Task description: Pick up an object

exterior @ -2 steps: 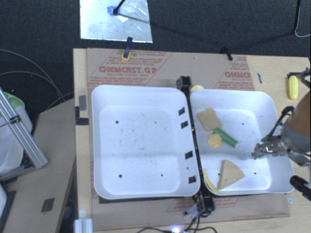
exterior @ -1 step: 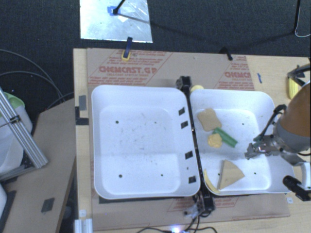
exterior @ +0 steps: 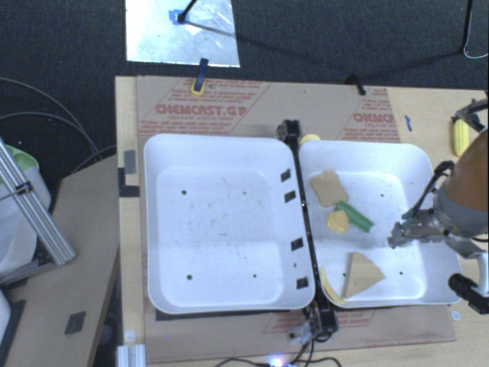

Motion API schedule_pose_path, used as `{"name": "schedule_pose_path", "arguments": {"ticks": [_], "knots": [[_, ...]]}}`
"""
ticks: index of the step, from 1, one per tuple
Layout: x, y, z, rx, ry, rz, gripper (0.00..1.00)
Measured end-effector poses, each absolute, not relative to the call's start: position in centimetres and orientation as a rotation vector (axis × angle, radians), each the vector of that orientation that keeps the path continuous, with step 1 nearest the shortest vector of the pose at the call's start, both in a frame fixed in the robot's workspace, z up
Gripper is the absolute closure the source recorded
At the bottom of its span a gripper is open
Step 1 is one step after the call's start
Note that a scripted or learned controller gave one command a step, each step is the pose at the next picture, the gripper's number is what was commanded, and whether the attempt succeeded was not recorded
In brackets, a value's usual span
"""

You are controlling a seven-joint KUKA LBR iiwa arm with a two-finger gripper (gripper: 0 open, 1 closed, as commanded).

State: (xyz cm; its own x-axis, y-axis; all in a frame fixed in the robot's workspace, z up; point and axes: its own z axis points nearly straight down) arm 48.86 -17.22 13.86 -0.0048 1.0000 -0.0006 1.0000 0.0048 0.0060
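Hand [exterior: 399, 234] hung low over the right bin [exterior: 416, 159], nothing in it, finger state impossible to tell.
Wedge [exterior: 361, 273] lay nearest, then the green stick [exterior: 354, 216] touching the yellow lump [exterior: 338, 221], biscuit [exterior: 328, 187] farthest; best centre squarely over one piece before closing.

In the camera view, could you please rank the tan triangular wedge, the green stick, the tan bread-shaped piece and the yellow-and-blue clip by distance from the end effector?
From the end effector:
1. Green stick, left of it; tan triangular wedge, below-left: too close to call.
2. Tan bread-shaped piece, upper left.
3. Yellow-and-blue clip, beyond the bins.
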Motion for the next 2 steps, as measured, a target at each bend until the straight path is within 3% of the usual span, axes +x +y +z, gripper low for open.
{"name": "schedule_pose_path", "arguments": {"ticks": [1, 2], "knots": [[49.0, -7.3, 19.8, 2.203, 2.235, 0.012, 1.0], [48.7, -4.8, 18.4, 2.214, 2.229, 0.003, 1.0]]}}
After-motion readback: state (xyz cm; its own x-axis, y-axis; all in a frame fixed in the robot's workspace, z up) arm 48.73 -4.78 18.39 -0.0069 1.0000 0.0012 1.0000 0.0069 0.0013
